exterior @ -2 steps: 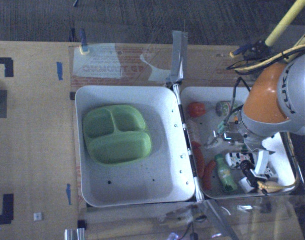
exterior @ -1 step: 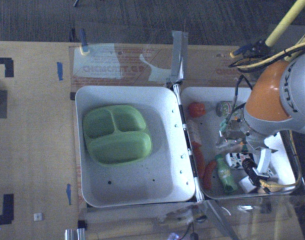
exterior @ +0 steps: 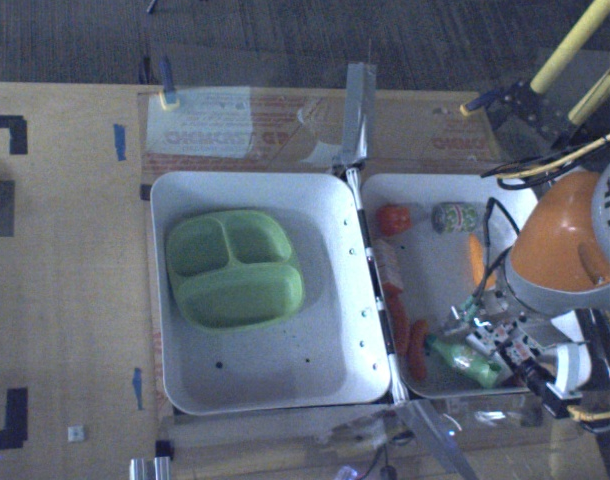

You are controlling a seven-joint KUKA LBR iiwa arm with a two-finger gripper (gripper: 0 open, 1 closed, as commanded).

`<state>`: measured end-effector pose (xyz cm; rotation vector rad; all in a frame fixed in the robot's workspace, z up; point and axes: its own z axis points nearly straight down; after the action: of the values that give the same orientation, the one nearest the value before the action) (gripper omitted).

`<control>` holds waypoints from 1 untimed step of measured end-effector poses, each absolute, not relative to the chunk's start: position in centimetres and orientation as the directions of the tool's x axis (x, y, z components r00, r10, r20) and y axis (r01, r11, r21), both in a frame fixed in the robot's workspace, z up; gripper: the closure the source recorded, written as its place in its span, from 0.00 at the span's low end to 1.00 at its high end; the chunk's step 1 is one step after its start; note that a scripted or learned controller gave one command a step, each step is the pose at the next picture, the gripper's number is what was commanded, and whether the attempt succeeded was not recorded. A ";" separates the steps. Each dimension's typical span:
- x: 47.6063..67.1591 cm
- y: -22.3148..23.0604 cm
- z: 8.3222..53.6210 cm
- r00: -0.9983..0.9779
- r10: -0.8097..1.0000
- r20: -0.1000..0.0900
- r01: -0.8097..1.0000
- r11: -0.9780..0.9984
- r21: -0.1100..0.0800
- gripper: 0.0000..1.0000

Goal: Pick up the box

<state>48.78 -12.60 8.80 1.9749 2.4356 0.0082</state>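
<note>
The box [exterior: 387,286], a slim carton lying along the left wall of the right bin [exterior: 437,280], looks light and stiff yet crushable, so it is best pinched across its narrow width near the middle, while the gripper [exterior: 490,336] hangs over the green bottle [exterior: 467,363], and I cannot tell how wide it is set.

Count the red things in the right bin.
3: a round red one at the bin's far left corner, a long red one along its left wall, and a shorter one beside it. The arm may hide more.
</note>
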 end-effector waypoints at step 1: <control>48.8 -12.7 8.7 -0.206 0.979 -0.003 0.978 0.206 0.007 0.00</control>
<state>48.77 -12.68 8.71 1.9751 2.4345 0.0064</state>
